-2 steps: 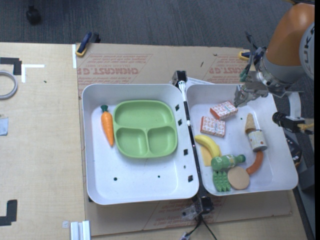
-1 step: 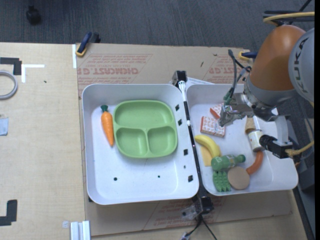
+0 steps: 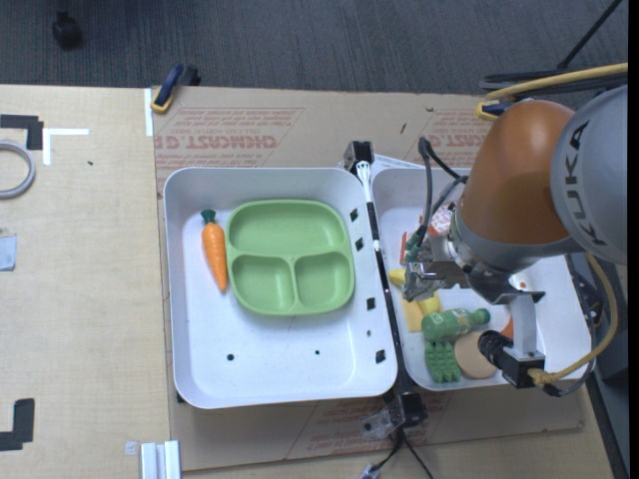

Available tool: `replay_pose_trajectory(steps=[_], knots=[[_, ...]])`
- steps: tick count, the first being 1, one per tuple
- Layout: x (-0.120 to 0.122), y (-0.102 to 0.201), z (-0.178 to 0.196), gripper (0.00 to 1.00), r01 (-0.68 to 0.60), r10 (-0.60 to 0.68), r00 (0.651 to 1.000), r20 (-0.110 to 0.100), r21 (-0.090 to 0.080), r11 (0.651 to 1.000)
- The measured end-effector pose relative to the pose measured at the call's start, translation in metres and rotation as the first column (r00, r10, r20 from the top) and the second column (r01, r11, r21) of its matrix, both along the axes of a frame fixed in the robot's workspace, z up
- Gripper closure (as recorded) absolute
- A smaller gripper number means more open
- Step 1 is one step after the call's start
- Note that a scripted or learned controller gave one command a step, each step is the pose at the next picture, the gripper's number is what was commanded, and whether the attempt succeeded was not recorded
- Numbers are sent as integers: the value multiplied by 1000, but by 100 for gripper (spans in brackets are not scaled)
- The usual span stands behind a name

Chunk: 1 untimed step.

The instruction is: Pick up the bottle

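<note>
Lying on its side in the lower right bin (image 3: 559, 362), the glossy green plastic bottle (image 3: 456, 320) points its cap rightward, long axis horizontal, just below the gripper (image 3: 427, 272).

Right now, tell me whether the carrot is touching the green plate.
Apart. The camera view shows a thin strip of white bin floor between the carrot and the green plate in the left bin.

right bin (image 3: 559, 352): mostly hidden under arm (image 3: 529, 183) | claw (image 3: 424, 272): fingers obscured | arm: cut off at right edge
</note>
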<state>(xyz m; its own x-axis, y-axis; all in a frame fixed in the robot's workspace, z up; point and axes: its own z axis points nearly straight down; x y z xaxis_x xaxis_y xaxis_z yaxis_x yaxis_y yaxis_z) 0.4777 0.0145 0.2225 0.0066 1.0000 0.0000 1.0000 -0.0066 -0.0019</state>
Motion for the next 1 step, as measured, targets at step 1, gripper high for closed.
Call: replay_pose_trajectory(steps=[1], knots=[[0,113,6,100,135,-135,991,1,-1,991]])
